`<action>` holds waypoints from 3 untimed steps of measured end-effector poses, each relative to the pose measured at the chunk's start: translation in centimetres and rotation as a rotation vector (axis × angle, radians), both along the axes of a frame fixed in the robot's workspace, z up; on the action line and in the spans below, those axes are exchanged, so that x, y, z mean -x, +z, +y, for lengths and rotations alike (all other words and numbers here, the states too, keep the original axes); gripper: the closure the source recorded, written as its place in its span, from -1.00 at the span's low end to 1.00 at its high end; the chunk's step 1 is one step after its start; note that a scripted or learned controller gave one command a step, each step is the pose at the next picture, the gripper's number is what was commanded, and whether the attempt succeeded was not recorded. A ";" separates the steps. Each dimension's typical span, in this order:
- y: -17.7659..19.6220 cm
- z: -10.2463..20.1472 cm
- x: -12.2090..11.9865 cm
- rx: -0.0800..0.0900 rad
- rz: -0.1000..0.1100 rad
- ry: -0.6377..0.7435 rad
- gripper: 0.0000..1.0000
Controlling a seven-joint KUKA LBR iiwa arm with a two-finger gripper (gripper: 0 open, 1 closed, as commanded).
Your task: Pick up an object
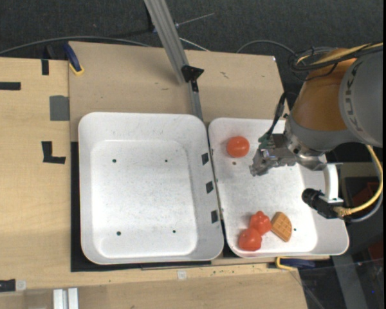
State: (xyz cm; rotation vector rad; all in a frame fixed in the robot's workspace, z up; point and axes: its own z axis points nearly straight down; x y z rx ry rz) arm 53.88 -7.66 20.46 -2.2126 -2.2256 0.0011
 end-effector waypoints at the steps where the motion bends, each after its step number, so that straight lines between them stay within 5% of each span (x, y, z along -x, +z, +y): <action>1: 0.5 6.4 0.2 -0.001 -0.001 0.003 1.00; 3: 1.1 17.2 -0.9 0.001 0.000 0.002 1.00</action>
